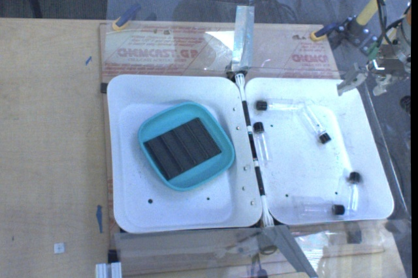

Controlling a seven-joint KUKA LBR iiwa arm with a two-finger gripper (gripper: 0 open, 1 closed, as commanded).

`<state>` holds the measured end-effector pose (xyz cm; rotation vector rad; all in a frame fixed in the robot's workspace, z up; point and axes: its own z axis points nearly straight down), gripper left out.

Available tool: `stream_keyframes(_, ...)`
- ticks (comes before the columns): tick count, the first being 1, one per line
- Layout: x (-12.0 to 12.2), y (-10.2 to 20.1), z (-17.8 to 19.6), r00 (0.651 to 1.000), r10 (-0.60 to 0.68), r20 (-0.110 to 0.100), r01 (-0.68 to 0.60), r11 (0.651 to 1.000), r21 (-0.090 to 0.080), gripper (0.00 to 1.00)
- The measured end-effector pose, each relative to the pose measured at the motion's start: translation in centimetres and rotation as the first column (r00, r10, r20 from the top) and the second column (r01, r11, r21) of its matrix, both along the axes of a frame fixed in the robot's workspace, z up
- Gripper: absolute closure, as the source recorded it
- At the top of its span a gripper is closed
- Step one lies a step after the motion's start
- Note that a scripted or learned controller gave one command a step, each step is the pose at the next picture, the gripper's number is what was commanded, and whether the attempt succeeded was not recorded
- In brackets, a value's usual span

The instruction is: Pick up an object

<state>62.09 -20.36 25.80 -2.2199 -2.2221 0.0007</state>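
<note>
Left bin (124, 159): a white bin in the middle left of the picture. It sits right next to the other bin.
Teal dish (163, 179): a blue-green dish with round corners. It lies flat in the left bin, turned a little.
Dark pad (181, 148): a dark grey thing with ridges. It lies inside the teal dish.
Right bin (366, 159): a white bin in the middle right of the picture.
Clear tubes: five see-through tubes with black caps lie in the right bin. One (279, 104) is near the top left of that bin. One (260, 139) is along the left wall. One (317, 126) is near the middle, tilted. One (353, 188) is by the right wall. One (320, 209) is at the bottom.
Gripper (356, 79): at the upper right of the picture, above the top right corner of the right bin. It is away from the tubes.
Fingers: too small and blurry, so I cannot tell if they are apart or together.
Bench (46, 139): light wood, under both bins.
</note>
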Motion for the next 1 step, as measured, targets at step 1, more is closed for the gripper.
stream_keyframes(1, -3.63, 0.44, -15.80, 0.999, -0.052, 0.000, 0.052, 0.999, 0.000, 0.00)
